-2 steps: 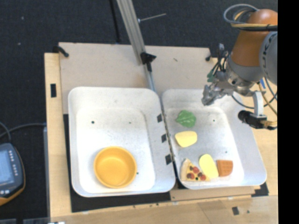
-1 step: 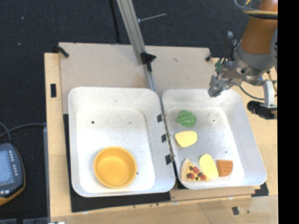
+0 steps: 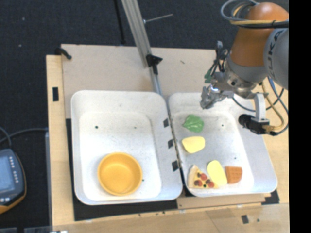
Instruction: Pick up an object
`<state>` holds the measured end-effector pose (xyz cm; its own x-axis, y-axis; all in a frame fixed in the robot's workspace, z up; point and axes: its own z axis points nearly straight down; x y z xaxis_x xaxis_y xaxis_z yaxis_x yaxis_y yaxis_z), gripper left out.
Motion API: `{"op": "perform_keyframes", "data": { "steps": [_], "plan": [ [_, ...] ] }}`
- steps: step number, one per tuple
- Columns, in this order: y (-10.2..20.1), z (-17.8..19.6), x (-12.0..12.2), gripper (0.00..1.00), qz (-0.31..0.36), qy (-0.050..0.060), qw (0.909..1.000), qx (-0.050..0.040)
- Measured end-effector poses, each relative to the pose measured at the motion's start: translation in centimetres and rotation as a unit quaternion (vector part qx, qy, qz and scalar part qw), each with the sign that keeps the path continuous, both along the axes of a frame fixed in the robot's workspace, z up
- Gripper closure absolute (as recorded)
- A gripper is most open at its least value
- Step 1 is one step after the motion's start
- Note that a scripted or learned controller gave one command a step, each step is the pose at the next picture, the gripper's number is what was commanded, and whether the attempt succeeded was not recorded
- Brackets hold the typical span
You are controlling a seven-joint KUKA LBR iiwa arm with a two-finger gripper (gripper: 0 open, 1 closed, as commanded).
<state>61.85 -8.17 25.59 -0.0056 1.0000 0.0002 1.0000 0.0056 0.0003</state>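
A yellow bowl (image 3: 120,173), round, smooth and plastic-looking, sits nearest the viewer in the near part of the left bin (image 3: 87,106). Both bins are shallow white trays with rounded corners and faintly speckled floors, set side by side on a pale wooden bench (image 3: 104,67). Along the near edge of the right bin (image 3: 252,152) lies a row of toy foods: a pizza slice (image 3: 200,178) with red and dark toppings, a yellow oval piece (image 3: 216,173) touching it, and an orange-brown block (image 3: 233,174) just beside that. Farther back rest a pale yellow rounded piece (image 3: 193,144) and, behind it, a green leafy piece (image 3: 193,124), crinkled in outline. All are candidate objects for picking, and all lie on the bin floor.

The arm (image 3: 252,42) enters from the right, its grey body capped by a glossy orange band, the wrist angled down and toward the left. The gripper (image 3: 210,100) hangs over the far edge of the right bin, near the green leafy piece but apart from it. Its metallic fingers point downward; whether they are spread or closed cannot be told, and nothing is seen between them. A slanted aluminium mast (image 3: 138,30) rises from the bench behind the bins.
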Motion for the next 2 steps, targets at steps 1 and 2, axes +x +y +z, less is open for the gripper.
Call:
{"op": "perform_keyframes", "data": {
  "steps": [1,2],
  "plan": [
    [5.0,0.8,-2.0,1.0,0.001,0.0,1.0,0.0007],
    [9.1,0.4,-5.0,1.0,0.0,0.0,1.0,0.0005]
  ]
}}
